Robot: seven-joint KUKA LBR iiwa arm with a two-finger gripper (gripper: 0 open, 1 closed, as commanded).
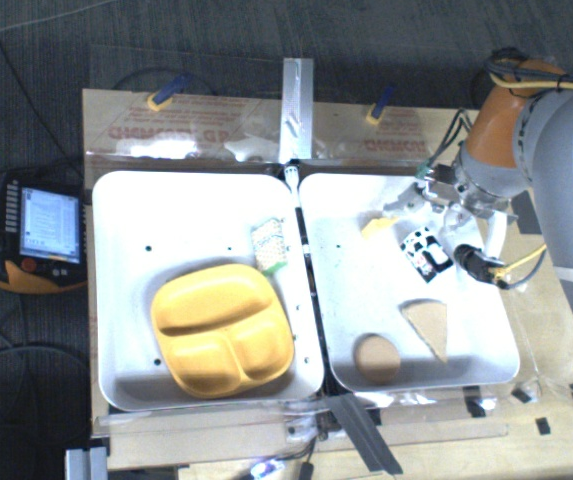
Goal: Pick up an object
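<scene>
— From where does the camera look?

— From above the bench, fixed, looking down at a slant. Both white bins fill the middle: the left bin and the right bin, side by side.

— How near is it?

— Rather far; the dark floor shows around the bench. The arm enters at the right edge.

This place is a robotics lab. A plywood worktop carries two white bins side by side, with an aluminium rail clamped between them. A teach pendant (its screen is lit) lies on dark carpet, and loose cables cross the floor.
</scene>
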